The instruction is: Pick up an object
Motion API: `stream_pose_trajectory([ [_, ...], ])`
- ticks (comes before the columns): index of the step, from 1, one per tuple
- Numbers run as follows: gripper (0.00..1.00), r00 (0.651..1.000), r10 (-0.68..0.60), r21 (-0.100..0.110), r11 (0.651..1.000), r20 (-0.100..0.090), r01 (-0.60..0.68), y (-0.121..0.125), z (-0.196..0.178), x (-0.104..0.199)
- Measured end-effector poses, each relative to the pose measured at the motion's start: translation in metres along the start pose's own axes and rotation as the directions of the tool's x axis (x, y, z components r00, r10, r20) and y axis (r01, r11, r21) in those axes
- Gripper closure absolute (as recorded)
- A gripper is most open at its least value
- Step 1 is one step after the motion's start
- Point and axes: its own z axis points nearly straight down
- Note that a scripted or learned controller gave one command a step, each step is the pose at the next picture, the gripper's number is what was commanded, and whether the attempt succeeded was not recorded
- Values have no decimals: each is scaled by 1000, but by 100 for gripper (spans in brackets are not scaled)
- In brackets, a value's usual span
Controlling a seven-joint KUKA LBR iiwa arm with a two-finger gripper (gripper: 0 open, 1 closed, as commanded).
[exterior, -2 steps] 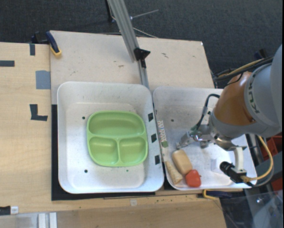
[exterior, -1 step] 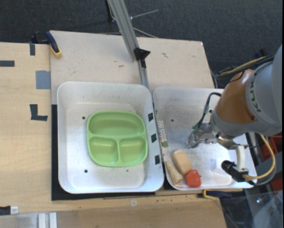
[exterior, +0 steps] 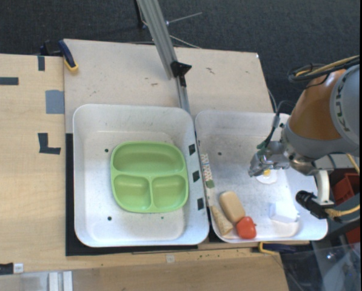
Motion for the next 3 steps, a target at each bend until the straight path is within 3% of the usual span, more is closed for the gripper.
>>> stream_pose_trajectory([
  [1,100,1000,0,1,1000,0,0,1,-49,0],
  [2,100,1000,-5,7,1000,-3,5,4,-44,50],
  [3,100,1000,-6,6,1000,-4,6,-10,-52,107],
])
